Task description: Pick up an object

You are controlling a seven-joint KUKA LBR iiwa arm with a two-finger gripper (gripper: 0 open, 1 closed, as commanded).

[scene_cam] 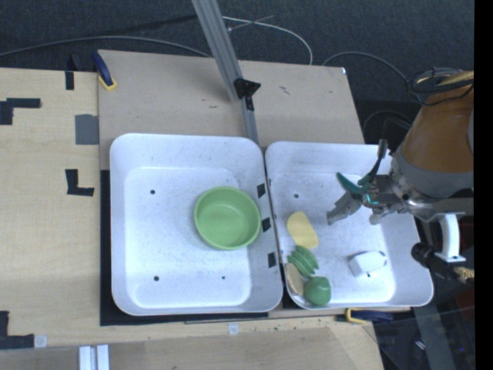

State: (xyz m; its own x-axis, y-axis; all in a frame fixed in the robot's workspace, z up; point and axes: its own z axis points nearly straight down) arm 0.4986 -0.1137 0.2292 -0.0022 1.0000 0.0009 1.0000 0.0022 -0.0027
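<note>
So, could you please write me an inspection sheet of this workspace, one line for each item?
Surface: wooden bench bearing two white bins, left bin and right bin, side by side.
Job's things: green bowl in the left bin; yellow piece, green ridged piece, green round piece and small white object in the right bin.
Clutter: black tape marks on the bench's left part.
Gripper: gripper above the right bin, nothing seen between its fingers.
Cables: thin cable behind the bench.
Surroundings: slanted metal pole; dark floor.
</note>
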